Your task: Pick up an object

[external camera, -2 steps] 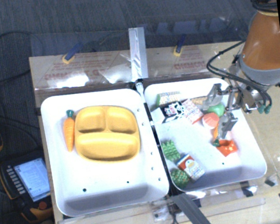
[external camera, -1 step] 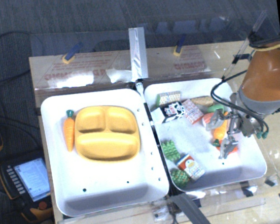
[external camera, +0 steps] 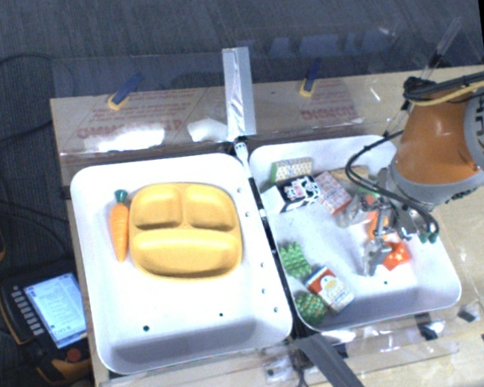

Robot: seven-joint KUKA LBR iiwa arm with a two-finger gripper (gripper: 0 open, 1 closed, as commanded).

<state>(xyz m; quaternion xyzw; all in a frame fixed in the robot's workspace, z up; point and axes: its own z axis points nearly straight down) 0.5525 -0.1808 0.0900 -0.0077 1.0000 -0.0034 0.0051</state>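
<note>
The right bin [external camera: 433, 300] holds several small items. A red-orange piece [external camera: 397, 255] lies at the bin's right side. My gripper [external camera: 376, 254] is low over the bin floor, right beside that piece on its left. The grey arm with its orange band [external camera: 435, 149] reaches in from the right above it. A red and white carton [external camera: 330, 289] lies near the front, with green leafy pieces [external camera: 294, 259] to its left. Toward the back sit a black and white carton [external camera: 299, 190] and a pink packet [external camera: 334, 192].
The left bin [external camera: 189, 332] holds a yellow divided tray [external camera: 185, 229] and a toy carrot [external camera: 120, 226] along its left side. A ridge [external camera: 267, 247] divides the two bins. Black cables [external camera: 371, 162] loop near the wrist.
</note>
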